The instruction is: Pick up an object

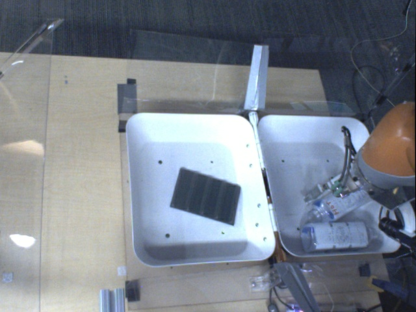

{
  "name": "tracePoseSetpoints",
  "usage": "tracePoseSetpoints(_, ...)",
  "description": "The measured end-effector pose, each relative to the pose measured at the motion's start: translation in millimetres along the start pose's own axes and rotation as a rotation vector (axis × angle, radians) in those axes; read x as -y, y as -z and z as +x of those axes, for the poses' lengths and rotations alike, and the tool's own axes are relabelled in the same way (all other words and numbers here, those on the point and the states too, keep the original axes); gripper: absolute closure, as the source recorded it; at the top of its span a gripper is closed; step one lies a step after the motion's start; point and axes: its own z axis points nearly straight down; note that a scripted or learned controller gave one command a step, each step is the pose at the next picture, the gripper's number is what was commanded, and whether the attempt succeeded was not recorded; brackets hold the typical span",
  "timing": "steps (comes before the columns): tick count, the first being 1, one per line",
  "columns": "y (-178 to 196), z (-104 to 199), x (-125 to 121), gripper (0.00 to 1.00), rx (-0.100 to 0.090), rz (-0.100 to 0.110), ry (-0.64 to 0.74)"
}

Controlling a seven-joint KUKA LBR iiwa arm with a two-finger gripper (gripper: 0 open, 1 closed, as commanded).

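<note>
A pale wooden tabletop (pixel 78 194) with a smooth, faintly grained surface carries two shallow white bins side by side. Both are moulded plastic with rounded corners and a matte finish, dotted with small dark holes in the floor.

The left bin (pixel 143 174) holds a single flat dark grey rectangular pad (pixel 205 195), lying tilted near the middle of the floor. Its surface looks ribbed, with faint parallel bands running across it, and its edges are straight and thin.

The right bin (pixel 292 142) holds the clutter. A cylindrical can (pixel 335 236) with a pale grey, slightly glossy body and a bluish end lies on its side along the near wall. Just above it sits a clear plastic bottle (pixel 338 207), crumpled and translucent, with a bluish patch at its left end; its outline is hard to separate from the bright bin floor.

The arm (pixel 390 151) reaches in from the right, its rounded orange band smooth and shiny above a grey collar. The gripper (pixel 335 188) hangs low over the right bin, right at the clear bottle, with a thin black cable looping up beside it. It is a small metallic cluster with a green spot, and whether its fingers are spread or closed cannot be told, nor whether they touch the bottle.

A narrow grey metal bar (pixel 257 77) stands at the seam between the bins at the far side, and a clear acrylic sheet (pixel 26 148) covers the left of the tabletop, catching pale reflections.
</note>
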Motion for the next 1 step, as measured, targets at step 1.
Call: tracePoseSetpoints(1,2.0,2.9,-0.5,0.00,0.012,-0.006,0.082)
